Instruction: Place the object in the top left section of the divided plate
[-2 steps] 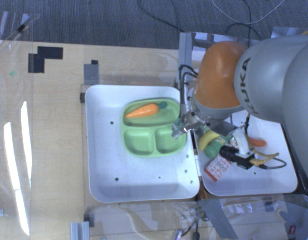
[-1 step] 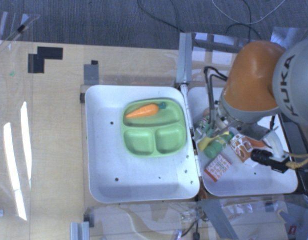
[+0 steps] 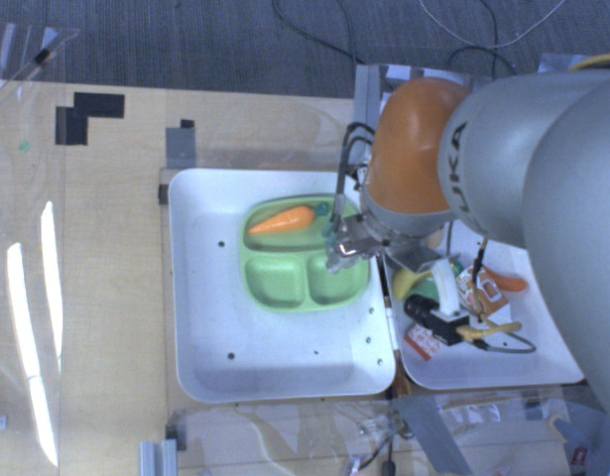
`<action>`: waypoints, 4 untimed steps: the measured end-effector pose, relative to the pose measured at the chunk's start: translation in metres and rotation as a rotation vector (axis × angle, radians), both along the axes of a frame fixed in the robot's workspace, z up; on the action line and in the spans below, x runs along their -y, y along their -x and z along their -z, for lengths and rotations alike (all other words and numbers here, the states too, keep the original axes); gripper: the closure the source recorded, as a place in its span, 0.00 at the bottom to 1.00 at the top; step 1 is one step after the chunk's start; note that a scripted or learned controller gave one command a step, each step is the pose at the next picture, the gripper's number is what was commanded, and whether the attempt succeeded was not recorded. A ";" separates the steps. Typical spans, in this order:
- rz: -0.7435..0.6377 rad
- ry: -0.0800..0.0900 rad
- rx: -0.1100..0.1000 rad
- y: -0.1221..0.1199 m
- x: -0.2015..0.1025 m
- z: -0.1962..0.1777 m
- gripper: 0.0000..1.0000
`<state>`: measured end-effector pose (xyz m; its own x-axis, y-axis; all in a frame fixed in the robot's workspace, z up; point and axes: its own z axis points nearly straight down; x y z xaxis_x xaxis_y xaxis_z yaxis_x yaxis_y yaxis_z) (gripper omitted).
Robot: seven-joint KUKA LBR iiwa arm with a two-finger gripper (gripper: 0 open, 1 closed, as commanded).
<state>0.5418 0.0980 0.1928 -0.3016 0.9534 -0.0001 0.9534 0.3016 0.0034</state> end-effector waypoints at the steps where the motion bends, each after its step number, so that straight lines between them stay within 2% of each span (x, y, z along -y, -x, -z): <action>1: -0.159 0.000 0.000 0.055 0.045 0.008 1.00; 2: -0.159 0.000 0.000 0.054 0.045 0.008 0.00; 3: -0.031 0.000 -0.001 0.055 -0.056 0.044 0.00; 4: -0.089 -0.001 0.001 0.055 -0.113 -0.015 0.00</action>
